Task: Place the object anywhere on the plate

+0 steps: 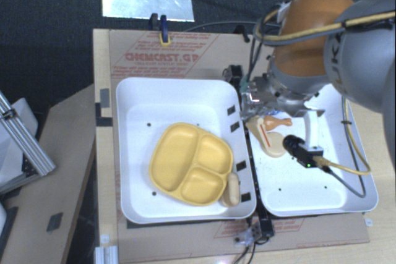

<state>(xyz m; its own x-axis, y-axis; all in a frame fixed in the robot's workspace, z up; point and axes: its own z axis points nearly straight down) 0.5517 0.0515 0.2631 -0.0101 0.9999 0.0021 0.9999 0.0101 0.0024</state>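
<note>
A yellow plate with three compartments lies in the left bin. A small tan object rests against the plate's lower right rim, beside the bin wall. In the right bin, a beige object with an orange piece on it lies near the left wall. My gripper hangs under the grey and orange wrist, right above that beige object, and the wrist hides much of it. I cannot tell whether it touches the object.
A black cable end with a green light and a yellow cable hang from the arm over the right bin. The divider between the bins runs just left of the gripper. A blue and yellow clamp sits at the bench's back.
</note>
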